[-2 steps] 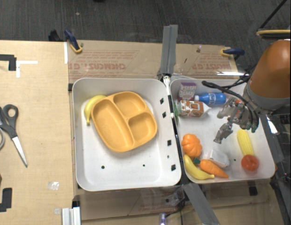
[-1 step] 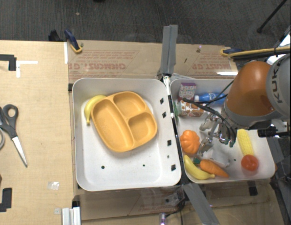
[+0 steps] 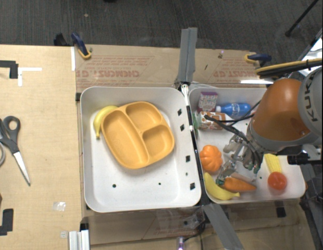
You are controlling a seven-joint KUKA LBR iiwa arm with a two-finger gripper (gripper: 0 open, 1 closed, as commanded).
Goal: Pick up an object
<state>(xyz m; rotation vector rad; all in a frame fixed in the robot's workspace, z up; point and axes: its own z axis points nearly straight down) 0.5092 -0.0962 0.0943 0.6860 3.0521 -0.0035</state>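
The arm reaches into the right bin (image 3: 302, 194) with its gripper (image 3: 227, 177) low over the clutter near that bin's front edge, the tip hanging right above the carrot (image 3: 240, 185), which lies across a small banana (image 3: 218, 190) at the front left corner. Whether the gripper is open, closed or has anything in it cannot be told, since the wrist hardware and cables hide the tip. The carrot looks like the thing in play, though it rests on the bin floor with no sign of being lifted. Just behind it, against the left wall, sits a small orange pumpkin (image 3: 211, 158); to the right, near the front right corner, lie a red tomato (image 3: 277, 181) and a piece of corn (image 3: 273, 163). Along the back edge stand a purple carton (image 3: 208, 99), a blue bottle (image 3: 233, 109) and a brown box (image 3: 209, 121). The left bin (image 3: 131, 194) carries a yellow divided plate (image 3: 138, 134) with a second banana (image 3: 102, 117) tucked beside its back left rim. To do this step well, the gripper should probably come down squarely across the carrot's narrow width, clear of the banana beneath and the pumpkin alongside, close firmly at mid-length because the tapered shape could slip, and rise straight up so that nothing drags against the bin wall.
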